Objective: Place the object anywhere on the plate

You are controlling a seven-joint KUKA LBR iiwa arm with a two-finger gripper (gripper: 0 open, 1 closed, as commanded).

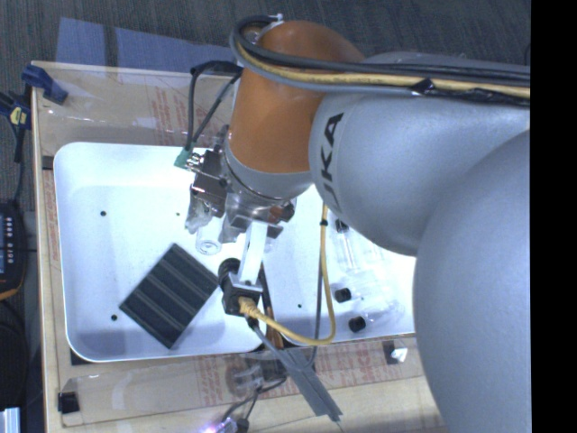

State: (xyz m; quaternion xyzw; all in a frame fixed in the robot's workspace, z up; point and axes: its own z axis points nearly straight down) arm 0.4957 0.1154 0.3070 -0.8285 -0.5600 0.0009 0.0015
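A dark, ribbed square plate (pixel 171 294) lies flat in the front part of the left bin (pixel 81 242). My gripper (pixel 206 228) hangs over the same bin, just above and to the right of the plate's far corner. A small clear ring-like shape (pixel 209 245) sits right under the gripper; I cannot tell whether it is a loose object or part of the gripper. The grey arm with its orange band (pixel 279 106) hides the bin's right side and most of the right bin.
In the right bin, clear plastic items with small black caps (pixel 343 293) (pixel 358 323) lie near the front. A yellow cable (pixel 297 336) loops from the wrist over the divider. The left bin's left half is bare white floor.
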